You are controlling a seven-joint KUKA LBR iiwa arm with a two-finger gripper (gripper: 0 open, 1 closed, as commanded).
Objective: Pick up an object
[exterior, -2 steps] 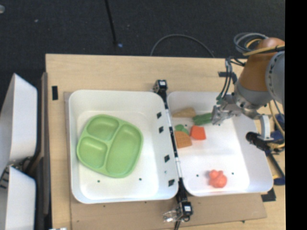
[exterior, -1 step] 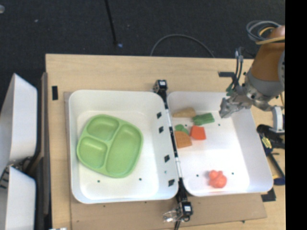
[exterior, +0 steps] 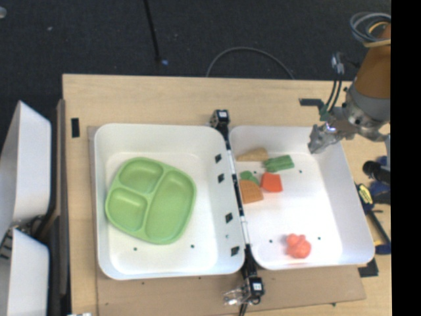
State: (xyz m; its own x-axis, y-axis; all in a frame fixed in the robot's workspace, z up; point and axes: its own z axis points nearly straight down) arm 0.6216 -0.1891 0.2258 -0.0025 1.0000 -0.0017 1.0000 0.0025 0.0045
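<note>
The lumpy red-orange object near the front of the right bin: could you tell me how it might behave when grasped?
The red-orange object looks rounded and lumpy, so it may roll or squirm out. It sits alone, so nothing would block it.

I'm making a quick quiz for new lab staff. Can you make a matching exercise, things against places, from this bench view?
Things:
1. green plate
2. red block
3. orange-pink toy
4. gripper

Places:
A. near front of right bin
B. left bin
C. over right bin's far right corner
D. middle of right bin, in the cluster

Pairs: 1-B, 2-D, 3-A, 4-C
</note>
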